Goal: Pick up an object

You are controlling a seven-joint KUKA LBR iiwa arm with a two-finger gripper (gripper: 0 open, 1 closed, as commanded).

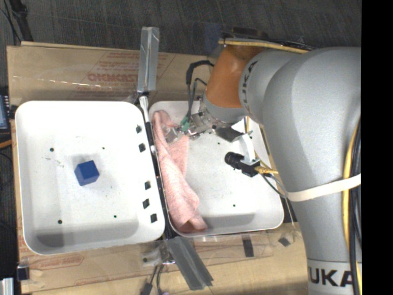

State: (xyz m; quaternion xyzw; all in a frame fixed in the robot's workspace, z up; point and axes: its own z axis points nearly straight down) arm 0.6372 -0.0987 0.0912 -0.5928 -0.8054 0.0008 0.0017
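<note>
The arm (295, 121) is covering much of the right bin (245, 217), blocking its far and right sides. A pink cloth (175, 177) is lying along that bin's left wall. The left bin (37, 134) is lying mostly open, with a blue cube (87, 172) sitting near its middle.

I'm seeing two bins (37, 226) looking like smooth white plastic, faintly glossy — the pink towel (175, 177) is showing a soft, nubbly cloth weave. The blue cube (86, 172) is looking matt. The arm (313, 134) is gleaming with a smooth grey shell, its orange band (228, 78) satiny.
</note>
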